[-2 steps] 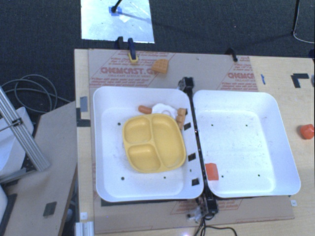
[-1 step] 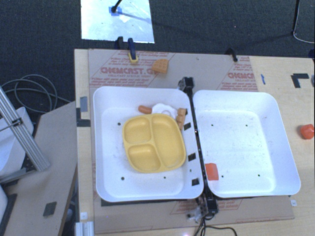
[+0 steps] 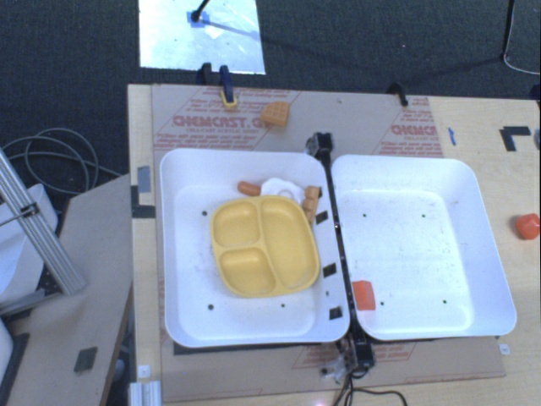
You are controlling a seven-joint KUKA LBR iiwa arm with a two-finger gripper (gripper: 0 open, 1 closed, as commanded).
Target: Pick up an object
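Observation:
A yellow divided plate (image 3: 264,247) lies in the left bin (image 3: 186,227), a little right of its middle. Just behind it are a small orange sausage-shaped piece (image 3: 249,189), a white round piece (image 3: 281,189) and a tan block (image 3: 311,202) by the bin's right wall. An orange-red block (image 3: 363,294) rests in the right bin (image 3: 482,218) at its front left corner.
A tan waffle-like piece (image 3: 275,113) lies on the board behind the left bin. An orange object (image 3: 527,226) sits on the bench to the right of the right bin. A yellow and blue clamp (image 3: 226,87) grips the board's back edge. Cables (image 3: 51,155) coil at the left.

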